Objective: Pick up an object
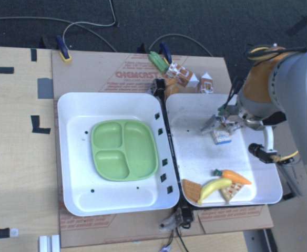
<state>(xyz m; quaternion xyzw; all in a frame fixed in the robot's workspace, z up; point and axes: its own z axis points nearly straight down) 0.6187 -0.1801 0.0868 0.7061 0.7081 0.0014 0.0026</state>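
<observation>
Small white packet with a blue end (222, 136) lying in the upper middle of the right white bin (195, 156), directly beneath the grey two-finger gripper (223, 124). Touching or just above the packet, cannot tell; grip state unclear too. Near the front wall: orange carrot (236, 177), yellow banana (213, 188), tan cracker (191, 190). In the left white bin (69, 140), a green divided plate (124, 149).

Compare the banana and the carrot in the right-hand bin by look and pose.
The banana is yellow and curved; the carrot is orange, straight and tapered, with a green top. The banana looks longer than the carrot. The banana runs from lower left up to the right, while the carrot slants down to the right, its green end toward the bin's middle. Both lie near the right bin's front edge, close together.
</observation>
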